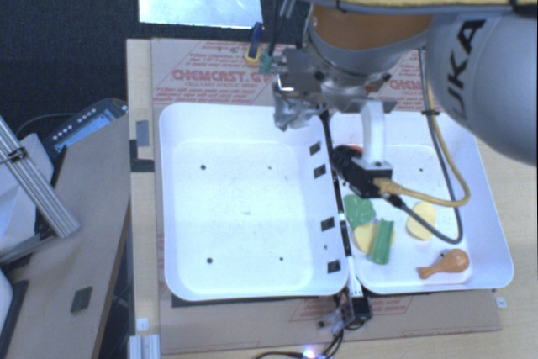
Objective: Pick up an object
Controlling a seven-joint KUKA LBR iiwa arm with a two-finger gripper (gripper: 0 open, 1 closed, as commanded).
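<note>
End effector (292, 113) hangs above the far right corner of the left white bin (235, 206); how far open it is cannot be told, nor whether it has hold of anything. Toy foods lie in the right white bin (492, 261), toward its near end: orange drumstick (445, 265), green leaf (360, 210), green stick (382, 241), yellow slice (422, 221).

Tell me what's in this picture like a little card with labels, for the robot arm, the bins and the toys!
Arm: grey with an orange band, reaching in from the right
Gripper: by the far end of the divider between the bins
Left bin: white, shallow
Right bin: white, holds the toys
Toys: green leaf shape, green stick, yellow slice, orange drumstick shape, all near the front
</note>
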